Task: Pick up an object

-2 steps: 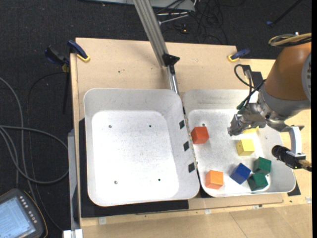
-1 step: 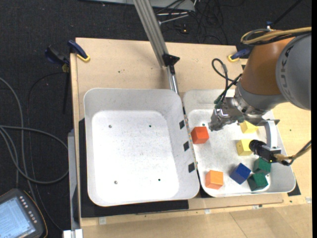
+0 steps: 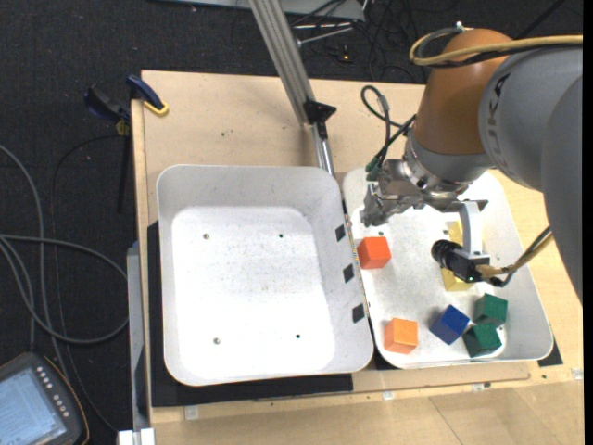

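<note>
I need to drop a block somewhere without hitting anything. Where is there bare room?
The left bin has bare floor from wall to wall. The right bin is crowded: an orange block below the hand, and an orange, a blue and green blocks along its near edge.

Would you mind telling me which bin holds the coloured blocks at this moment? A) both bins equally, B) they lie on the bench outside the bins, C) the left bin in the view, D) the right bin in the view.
D: the orange block, another orange block, the blue block and the green blocks all lie in the right bin.
</note>
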Controlling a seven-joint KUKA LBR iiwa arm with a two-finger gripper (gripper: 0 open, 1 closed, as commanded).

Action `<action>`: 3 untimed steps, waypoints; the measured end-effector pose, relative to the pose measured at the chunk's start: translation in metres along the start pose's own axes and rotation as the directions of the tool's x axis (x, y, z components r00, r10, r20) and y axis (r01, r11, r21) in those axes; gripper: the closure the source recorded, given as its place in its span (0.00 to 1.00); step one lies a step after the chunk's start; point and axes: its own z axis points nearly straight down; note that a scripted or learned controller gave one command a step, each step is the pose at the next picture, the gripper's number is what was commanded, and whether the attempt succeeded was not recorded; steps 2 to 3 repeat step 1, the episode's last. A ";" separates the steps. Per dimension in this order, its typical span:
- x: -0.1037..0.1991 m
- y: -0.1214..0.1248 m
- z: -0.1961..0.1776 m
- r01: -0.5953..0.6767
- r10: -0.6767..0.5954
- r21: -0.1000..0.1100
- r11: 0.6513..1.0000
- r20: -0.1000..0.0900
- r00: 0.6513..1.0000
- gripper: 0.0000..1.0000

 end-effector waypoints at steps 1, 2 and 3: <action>0.050 0.029 -0.006 0.000 0.000 0.000 1.000 0.000 1.000 1.00; 0.050 0.029 -0.006 0.000 0.000 0.000 1.000 0.000 1.000 1.00; 0.050 0.029 -0.006 0.000 0.000 0.000 1.000 0.000 1.000 1.00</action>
